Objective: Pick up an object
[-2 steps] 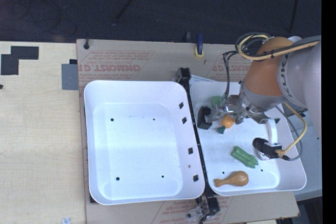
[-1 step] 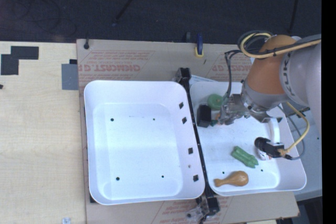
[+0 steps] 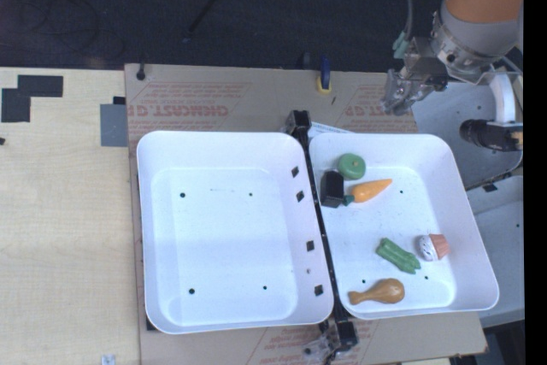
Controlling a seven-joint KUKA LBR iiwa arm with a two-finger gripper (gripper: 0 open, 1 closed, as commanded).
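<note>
gripper (image 3: 400,98) — beyond right bin's (image 3: 466,184) far rim | jaw state unreadable | carrot (image 3: 373,191) near divider

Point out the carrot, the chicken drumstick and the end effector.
carrot (image 3: 373,191), camera view, middle of its orange body
chicken drumstick (image 3: 382,293), camera view, its thick meaty end
end effector (image 3: 398,101), camera view, at its fingertips

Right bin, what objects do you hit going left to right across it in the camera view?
Black block → green round piece → orange carrot → green pod → small orange-and-white toy. The tan drumstick overlaps several, so it's left out.
</note>
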